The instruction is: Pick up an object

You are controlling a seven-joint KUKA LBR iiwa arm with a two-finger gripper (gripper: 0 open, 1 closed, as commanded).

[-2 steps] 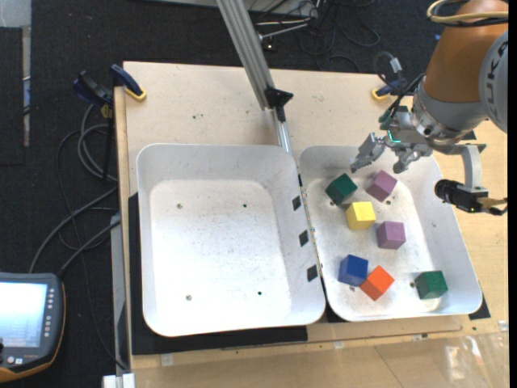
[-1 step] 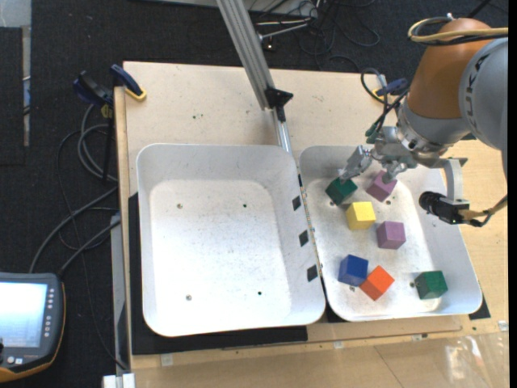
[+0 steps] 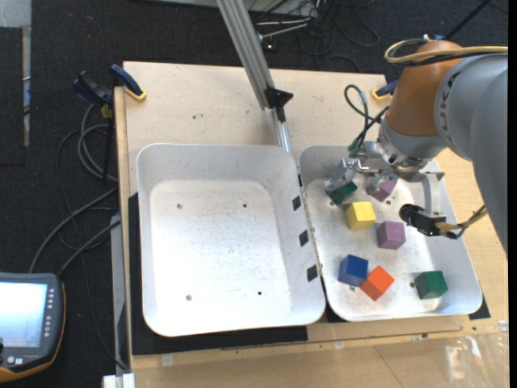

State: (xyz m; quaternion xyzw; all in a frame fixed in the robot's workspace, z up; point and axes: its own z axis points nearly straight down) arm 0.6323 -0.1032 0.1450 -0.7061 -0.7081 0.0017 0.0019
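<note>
My gripper [image 3: 362, 178] hangs low over the far end of the right bin [image 3: 452, 253]. A dark green block [image 3: 342, 191] lies just to its left and a mauve block [image 3: 383, 188] just to its right, both partly hidden under the wrist. In front of the gripper sits a yellow cube [image 3: 360, 214], with a purple cube [image 3: 391, 234] beside it. Near the bin's front edge are a blue cube [image 3: 353, 270], an orange cube [image 3: 377, 282] touching it, and a green cube [image 3: 430, 284]. I see nothing held.
The left bin [image 3: 214, 233] stands beside the right one, the two rims meeting in the middle. A slanted metal pole [image 3: 246, 43] reaches down to the rims' far junction. Blue-and-yellow clamps [image 3: 121, 83] sit at the bench's far left corner.
</note>
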